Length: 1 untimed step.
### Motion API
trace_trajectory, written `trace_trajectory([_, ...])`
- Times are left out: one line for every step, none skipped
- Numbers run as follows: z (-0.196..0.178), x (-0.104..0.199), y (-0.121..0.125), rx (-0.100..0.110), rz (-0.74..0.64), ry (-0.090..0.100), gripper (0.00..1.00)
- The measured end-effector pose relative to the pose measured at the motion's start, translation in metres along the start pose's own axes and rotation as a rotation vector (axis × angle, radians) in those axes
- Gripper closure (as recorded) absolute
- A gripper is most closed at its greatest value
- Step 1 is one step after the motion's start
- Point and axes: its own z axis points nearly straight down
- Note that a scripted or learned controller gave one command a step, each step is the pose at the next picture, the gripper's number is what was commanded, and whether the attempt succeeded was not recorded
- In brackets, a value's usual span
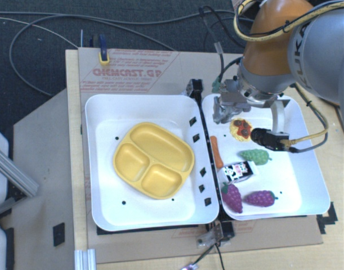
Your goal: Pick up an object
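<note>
Pizza toy (240,129) lies just right of the claw (223,112) in the right bin (307,173); whether the claw is clenched cannot be told.

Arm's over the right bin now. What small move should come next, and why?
Probably a short descent. The gripper sits at the right bin's upper left, apart from the toys. The orange carrot lies just below it by the divider, and the pizza slice just beside it; either looks nearest.
</note>
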Motion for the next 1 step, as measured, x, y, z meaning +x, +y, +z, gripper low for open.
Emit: trace_trajectory([-0.0052, 0.0448, -0.0181, -0.001, 0.0, 0.001, 1.0])
